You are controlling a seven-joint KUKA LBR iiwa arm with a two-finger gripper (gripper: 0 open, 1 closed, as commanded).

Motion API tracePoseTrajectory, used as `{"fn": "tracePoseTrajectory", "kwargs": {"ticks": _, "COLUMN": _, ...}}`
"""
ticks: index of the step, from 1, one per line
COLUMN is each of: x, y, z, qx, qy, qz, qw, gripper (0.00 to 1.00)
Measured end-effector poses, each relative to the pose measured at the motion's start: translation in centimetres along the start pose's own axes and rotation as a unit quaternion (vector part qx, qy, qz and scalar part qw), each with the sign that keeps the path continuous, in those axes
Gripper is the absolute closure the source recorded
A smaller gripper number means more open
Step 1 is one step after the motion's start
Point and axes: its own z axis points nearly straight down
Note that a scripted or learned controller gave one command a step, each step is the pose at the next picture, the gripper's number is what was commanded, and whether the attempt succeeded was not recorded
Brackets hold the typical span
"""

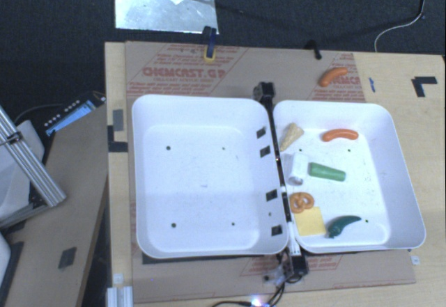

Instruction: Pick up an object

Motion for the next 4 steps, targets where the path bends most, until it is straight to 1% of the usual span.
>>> {"fn": "tracePoseTrajectory", "kwargs": {"ticks": 1, "x": 1.1, "y": 2.3, "z": 2.1, "qx": 0.001, "qy": 0.001, "qz": -0.005, "qw": 1.0000, "gripper": 1.00}}
{"fn": "tracePoseTrajectory", "kwargs": {"ticks": 2, "x": 5.5, "y": -2.2, "z": 3.7, "qx": 0.002, "qy": 0.003, "qz": -0.006, "qw": 1.0000, "gripper": 1.00}}
{"fn": "tracePoseTrajectory", "kwargs": {"ticks": 3, "x": 1.4, "y": 2.4, "z": 1.2, "qx": -0.002, "qy": 0.000, "qz": -0.003, "qw": 1.0000, "gripper": 1.00}}
{"fn": "tracePoseTrajectory", "kwargs": {"ticks": 4, "x": 4.3, "y": -11.3, "z": -0.4, "qx": -0.002, "qy": 0.002, "qz": -0.003, "qw": 1.0000, "gripper": 1.00}}
